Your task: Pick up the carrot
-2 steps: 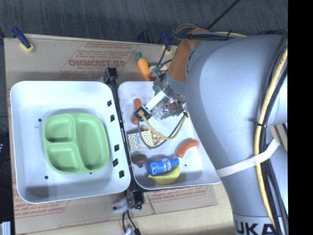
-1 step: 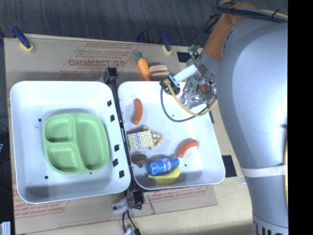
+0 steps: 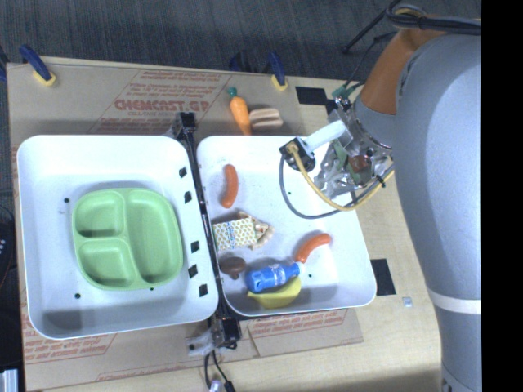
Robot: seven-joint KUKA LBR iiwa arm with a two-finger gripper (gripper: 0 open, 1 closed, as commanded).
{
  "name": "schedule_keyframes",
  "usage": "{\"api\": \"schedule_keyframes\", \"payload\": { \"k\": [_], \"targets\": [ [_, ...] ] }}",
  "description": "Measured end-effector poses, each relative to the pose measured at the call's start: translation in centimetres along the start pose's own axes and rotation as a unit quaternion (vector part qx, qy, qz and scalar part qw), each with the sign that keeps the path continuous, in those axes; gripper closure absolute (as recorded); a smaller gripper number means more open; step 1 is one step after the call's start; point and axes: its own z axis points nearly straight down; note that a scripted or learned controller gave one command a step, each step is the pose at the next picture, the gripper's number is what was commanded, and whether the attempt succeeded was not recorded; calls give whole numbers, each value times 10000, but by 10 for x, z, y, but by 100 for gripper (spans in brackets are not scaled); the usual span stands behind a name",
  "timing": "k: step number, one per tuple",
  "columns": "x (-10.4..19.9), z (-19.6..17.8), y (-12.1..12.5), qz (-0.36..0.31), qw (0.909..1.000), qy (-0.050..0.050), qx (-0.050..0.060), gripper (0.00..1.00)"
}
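Hovering over the right bin (image 3: 359, 256), hand (image 3: 343, 170) (grip state impossible to tell) short of the carrot (image 3: 239, 114) lying outside on the table (image 3: 147, 96); next, reaching beyond the rim.

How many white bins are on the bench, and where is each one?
2. The left bin holds a green divided plate. The right bin holds the small food items, and the gripper is over its far right corner. No other bins in view.
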Motion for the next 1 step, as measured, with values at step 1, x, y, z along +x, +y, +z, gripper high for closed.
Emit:
{"api": "schedule_keyframes", "payload": {
  "k": [1],
  "targets": [
    [-22, 29, -142, 113, 9999, -11, -9, 100]
  ]
}}
